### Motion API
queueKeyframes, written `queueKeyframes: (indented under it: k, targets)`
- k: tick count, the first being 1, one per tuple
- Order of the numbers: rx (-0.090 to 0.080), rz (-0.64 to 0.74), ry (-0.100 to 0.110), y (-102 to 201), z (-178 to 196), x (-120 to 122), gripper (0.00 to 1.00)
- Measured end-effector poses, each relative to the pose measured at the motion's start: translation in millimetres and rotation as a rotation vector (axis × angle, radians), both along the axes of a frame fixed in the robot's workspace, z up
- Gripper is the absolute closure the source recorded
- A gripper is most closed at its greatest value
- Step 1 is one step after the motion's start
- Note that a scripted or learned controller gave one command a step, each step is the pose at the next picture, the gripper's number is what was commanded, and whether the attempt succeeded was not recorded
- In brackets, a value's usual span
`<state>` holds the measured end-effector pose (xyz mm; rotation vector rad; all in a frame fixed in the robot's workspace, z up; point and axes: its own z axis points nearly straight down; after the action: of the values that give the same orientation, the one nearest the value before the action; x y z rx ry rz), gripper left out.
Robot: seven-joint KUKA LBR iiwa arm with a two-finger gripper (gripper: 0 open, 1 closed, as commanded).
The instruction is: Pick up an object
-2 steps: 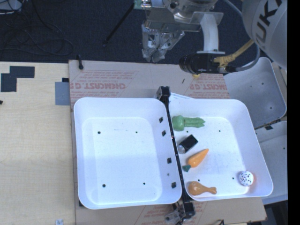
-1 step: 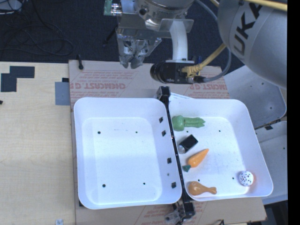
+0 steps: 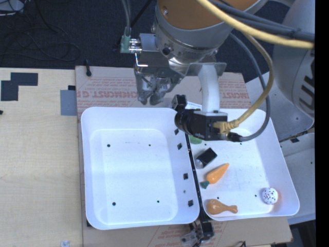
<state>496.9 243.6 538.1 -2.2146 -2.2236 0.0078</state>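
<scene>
White plastic bins sit side by side on the tabletop (image 3: 31, 153), which is pale wood with a cardboard sheet (image 3: 108, 94) under the bins. The left bin (image 3: 92, 122) shows bare floor with a few small dark holes. The right bin (image 3: 285, 189) carries the objects: an orange carrot-shaped toy (image 3: 217, 173) near its middle, a small black block (image 3: 206, 156) just beyond it toward the far edge, a tan pear-shaped toy (image 3: 221, 207) close to the near edge beside the divider, and a white speckled ball (image 3: 269, 195) toward the near right corner. A bit of green (image 3: 195, 138) peeks out beneath the arm's black camera mount.

The tool (image 3: 152, 95) hangs over the far edge of the left bin, near that bin's far right corner, above the cardboard. Its grey fingers (image 3: 145, 93) point downward with nothing between them; whether they are spread or closed I cannot tell. All objects lie well apart from it.
</scene>
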Motion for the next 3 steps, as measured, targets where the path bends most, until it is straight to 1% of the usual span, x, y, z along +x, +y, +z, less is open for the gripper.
queueKeyframes:
  k: [1, 2, 3]
  targets:
    - [-0.002, -0.004, -0.003, 0.2, -1.4, 32.2, 1.00]
    - [-0.003, -0.001, 0.003, -0.3, -30.2, -12.2, 1.00]
    - [-0.001, -0.005, -0.005, 0.0, 0.1, 31.1, 1.00]
